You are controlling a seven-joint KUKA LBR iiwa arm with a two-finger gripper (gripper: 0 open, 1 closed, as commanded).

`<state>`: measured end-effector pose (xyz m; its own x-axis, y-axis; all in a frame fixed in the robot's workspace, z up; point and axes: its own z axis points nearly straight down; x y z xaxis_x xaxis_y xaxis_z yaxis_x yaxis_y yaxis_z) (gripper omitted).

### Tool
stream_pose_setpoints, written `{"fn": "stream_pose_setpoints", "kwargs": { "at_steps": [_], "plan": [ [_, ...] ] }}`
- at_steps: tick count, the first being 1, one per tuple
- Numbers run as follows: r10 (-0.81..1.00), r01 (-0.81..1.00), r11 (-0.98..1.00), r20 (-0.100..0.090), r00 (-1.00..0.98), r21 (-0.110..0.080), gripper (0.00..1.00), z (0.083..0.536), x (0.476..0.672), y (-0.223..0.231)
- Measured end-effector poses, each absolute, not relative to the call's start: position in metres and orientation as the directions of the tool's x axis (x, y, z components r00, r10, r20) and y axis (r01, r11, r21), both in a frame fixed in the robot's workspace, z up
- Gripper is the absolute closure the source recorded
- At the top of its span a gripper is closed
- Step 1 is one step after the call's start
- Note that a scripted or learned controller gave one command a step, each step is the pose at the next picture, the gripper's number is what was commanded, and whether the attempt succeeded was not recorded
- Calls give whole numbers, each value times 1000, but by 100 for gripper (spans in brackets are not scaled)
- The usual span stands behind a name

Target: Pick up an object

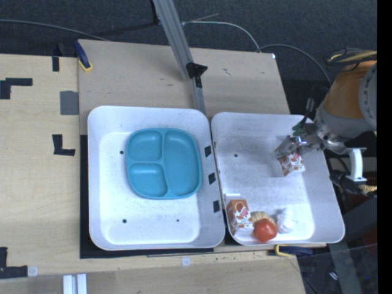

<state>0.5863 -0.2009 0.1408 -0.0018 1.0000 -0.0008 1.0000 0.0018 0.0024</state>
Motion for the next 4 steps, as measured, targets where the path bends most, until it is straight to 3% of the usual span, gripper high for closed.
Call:
{"fn": "stream_pose_setpoints", "kwargs": {
  "at_steps": [2, 4],
  "plan": [
    [1000, 1000, 2, -2, -2, 5, 100, 244, 579, -199],
    [1000, 1000, 6, 2, -6, -3, 100, 230, 563, -86]
  ]
}}
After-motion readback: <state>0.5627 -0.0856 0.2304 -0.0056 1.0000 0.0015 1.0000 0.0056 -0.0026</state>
